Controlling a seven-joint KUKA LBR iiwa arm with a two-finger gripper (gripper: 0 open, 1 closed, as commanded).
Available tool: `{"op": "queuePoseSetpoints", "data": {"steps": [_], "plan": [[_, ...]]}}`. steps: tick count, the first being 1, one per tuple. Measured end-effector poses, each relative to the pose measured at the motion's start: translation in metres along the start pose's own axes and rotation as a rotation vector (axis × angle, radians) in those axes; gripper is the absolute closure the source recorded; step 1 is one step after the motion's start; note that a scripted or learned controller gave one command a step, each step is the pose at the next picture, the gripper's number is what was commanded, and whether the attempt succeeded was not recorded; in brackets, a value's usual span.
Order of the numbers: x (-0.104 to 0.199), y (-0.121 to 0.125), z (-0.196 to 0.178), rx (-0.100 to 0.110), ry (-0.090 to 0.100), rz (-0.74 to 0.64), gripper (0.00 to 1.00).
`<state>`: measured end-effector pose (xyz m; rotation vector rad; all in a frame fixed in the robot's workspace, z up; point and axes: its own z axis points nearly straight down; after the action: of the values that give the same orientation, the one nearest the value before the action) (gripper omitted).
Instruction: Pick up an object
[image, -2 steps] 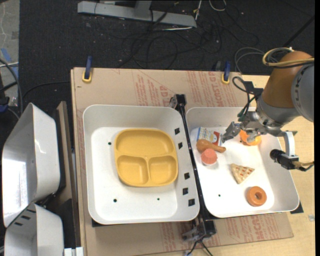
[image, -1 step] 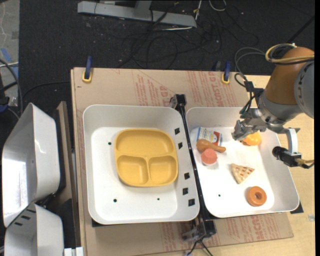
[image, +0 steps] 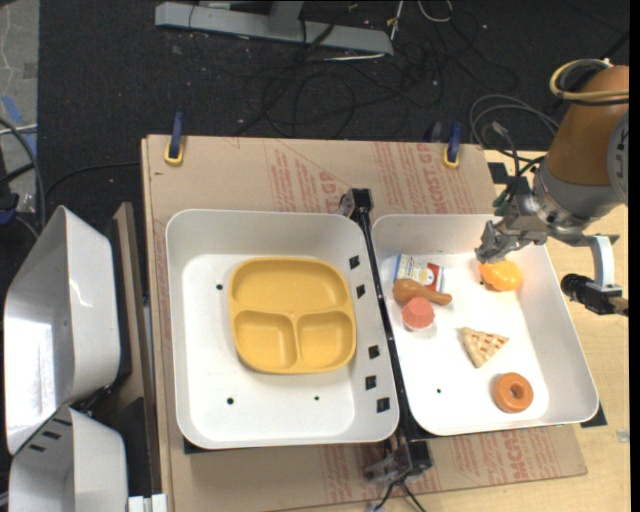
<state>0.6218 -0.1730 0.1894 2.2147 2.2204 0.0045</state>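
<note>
Reaching in from the right edge, the grey arm with its orange band is cut off by the frame, so only its wrist and gripper show. The gripper sits low over the right bin, toward 1 o'clock in it, its dark fingers bunched just above a small orange-yellow rounded piece and touching or nearly touching it; whether the jaws are spread or pressed together cannot be told, and nothing is visibly pinched between them.

Near the bin's 10 o'clock corner lies a small white carton with blue and red print, partly overlapped by a brown toy drumstick. Just below them at 9 o'clock sits a short pink-red cylinder. A tan triangular pizza slice lies near the centre, and a glossy orange ring doughnut rests at 5 o'clock.

The left bin, smooth white plastic with rounded corners, carries a matte yellow tray with three compartments. Both bins rest on a brown cardboard sheet with faded red lettering too faint to read. Black clips join the bins along their shared edge.
</note>
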Motion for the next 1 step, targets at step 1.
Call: {"op": "queuePoseSetpoints", "data": {"steps": [1], "plan": [[0.0016,0.0105,-0.0484,-0.001,0.000,-0.002,1.00]]}}
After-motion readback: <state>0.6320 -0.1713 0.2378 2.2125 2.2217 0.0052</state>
